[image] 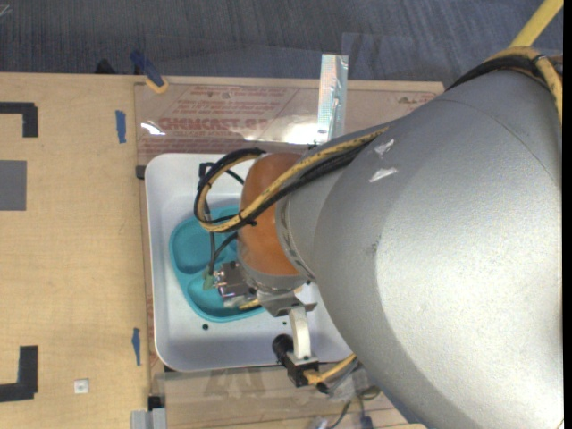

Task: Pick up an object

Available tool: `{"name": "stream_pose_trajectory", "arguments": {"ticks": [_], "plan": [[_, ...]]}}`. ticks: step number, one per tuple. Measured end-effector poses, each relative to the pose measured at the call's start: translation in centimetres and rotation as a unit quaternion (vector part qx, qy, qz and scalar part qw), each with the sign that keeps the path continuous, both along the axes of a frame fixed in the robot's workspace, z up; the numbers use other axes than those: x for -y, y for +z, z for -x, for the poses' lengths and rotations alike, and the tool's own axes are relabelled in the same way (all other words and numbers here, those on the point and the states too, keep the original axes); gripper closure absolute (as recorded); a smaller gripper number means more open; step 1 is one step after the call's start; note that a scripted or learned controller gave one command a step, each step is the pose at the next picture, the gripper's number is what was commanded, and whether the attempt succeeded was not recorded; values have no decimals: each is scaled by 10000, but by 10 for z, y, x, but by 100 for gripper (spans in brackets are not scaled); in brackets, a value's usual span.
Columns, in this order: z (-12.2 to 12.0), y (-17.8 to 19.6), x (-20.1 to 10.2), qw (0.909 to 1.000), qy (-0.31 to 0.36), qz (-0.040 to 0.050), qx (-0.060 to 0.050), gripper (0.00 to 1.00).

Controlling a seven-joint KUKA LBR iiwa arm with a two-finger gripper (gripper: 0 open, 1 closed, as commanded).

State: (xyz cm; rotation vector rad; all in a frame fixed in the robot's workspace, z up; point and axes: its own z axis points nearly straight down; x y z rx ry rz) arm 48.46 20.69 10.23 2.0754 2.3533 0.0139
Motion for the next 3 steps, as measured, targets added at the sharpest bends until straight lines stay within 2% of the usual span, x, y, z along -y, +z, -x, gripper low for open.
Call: {"name": "stream_pose_trajectory", "arguments": {"ticks": [1, 2, 3], "plan": [[2, 131, -10, 9986, -525, -11, -7, 100], [2, -3, -13, 9953, 967, 1, 15, 100], [-31, 87, -5, 9999, -149, 16, -32, 100]]}}
